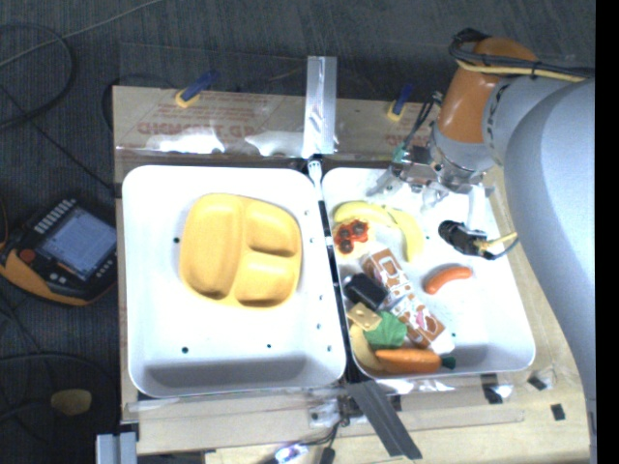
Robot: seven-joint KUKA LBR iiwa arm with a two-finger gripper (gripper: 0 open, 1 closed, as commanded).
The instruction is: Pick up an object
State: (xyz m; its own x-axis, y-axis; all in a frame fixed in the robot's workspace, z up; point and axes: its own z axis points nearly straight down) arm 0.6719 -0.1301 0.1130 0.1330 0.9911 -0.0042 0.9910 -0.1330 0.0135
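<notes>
Nothing has been picked up yet, as far as can be judged: the gripper [430, 177] is seen low over the far edge of the right bin [503, 336], and nothing is seen held. Whether it is wide or narrow cannot be told. Just nearer than it a banana [411, 228] lies; beyond that, a sausage [448, 277], a snack box [406, 293] and a carrot [406, 360]. To its left, the left bin [155, 356] holds a yellow tray [239, 249].
</notes>
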